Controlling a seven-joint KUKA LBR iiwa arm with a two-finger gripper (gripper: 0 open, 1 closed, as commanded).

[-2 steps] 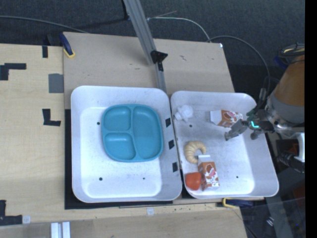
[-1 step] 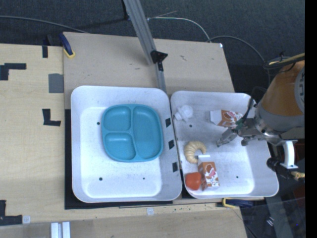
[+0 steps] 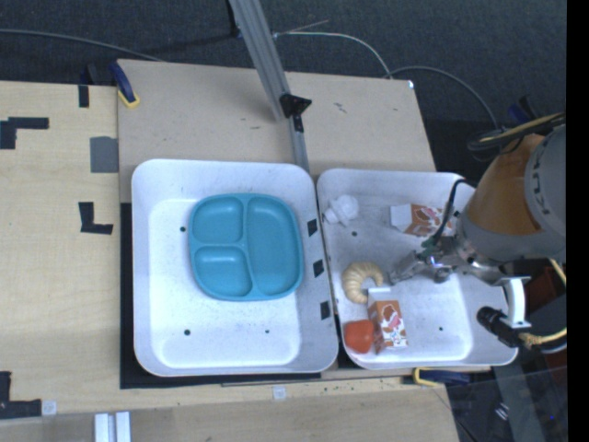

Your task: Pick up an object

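Two white bins sit side by side on the bench (image 3: 212,118). The left bin (image 3: 156,339) holds a blue divided plate (image 3: 246,247), lying flat, three compartments, nothing in them. The right bin (image 3: 442,339) carries the loose items. The arm (image 3: 515,201) reaches in from my right, orange band above the wrist, its bulk over the right bin's far side.

The gripper (image 3: 405,270) hangs low over the middle of the right bin, pointing toward the left. I cannot tell from this angle how its tips stand, and I see nothing caught in it.

Items, by size: a croissant (image 3: 362,279), just left of the gripper tip, near but whether touching I can't say. A red-and-white carton (image 3: 388,324) below it, near the front wall. A small packet (image 3: 414,217) toward the back of the bin. A red tomato (image 3: 360,337) touching the carton's left side in the front corner. A crumpled clear wrapper (image 3: 341,210) in the back left corner.
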